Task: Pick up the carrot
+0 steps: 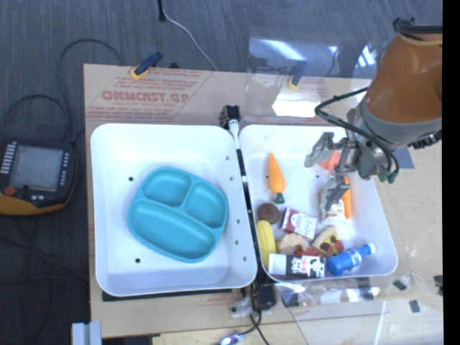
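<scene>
You've got two white bins side by side on the bench (144, 95). The left bin (108, 192) holds one thing: a blue divided plate (178, 213), lying flat near its middle. The right bin (384, 228) is the busy one. Along its near edge you see a yellow corn cob (265, 240), a black-and-white carton (296, 265) and a blue bottle (350, 259) lying on its side. Just beyond those sit a brown round piece (269, 212), a dark red packet (297, 223) and a jumble of small food items (321, 242).

Your carrot (276, 173) lies in the left part of the right bin, close to the divider. Its long axis runs near-to-far, narrow orange tip pointing to the far side, green end toward you, next to the brown piece.

The tool (336, 169) hangs over the right half of that bin, well apart from the carrot, beside other orange pieces (347, 201). Whether its fingers are apart or together, you can't tell from here.
</scene>
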{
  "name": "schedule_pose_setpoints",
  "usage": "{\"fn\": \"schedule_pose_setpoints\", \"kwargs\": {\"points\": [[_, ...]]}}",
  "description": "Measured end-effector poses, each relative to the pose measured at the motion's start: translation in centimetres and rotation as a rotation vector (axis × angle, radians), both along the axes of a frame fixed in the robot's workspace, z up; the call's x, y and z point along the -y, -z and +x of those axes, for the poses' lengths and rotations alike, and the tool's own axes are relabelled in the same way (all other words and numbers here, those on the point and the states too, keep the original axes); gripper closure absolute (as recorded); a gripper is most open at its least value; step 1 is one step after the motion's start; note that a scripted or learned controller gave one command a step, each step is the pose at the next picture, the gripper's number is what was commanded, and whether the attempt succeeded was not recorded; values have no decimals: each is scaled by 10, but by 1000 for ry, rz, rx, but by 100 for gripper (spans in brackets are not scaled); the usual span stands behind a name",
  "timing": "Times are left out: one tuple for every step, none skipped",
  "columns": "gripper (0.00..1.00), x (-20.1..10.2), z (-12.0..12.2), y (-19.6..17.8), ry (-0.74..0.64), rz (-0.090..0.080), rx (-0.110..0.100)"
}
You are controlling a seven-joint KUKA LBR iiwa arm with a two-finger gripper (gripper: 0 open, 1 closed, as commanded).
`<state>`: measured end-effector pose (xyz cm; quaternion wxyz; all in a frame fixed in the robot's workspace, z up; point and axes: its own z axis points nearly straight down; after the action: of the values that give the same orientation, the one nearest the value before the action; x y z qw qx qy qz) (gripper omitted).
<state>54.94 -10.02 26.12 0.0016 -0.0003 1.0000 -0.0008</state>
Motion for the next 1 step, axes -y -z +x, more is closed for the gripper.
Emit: {"fn": "schedule_pose_setpoints", "kwargs": {"points": [[0,-51,20,79,230,3,-6]]}}
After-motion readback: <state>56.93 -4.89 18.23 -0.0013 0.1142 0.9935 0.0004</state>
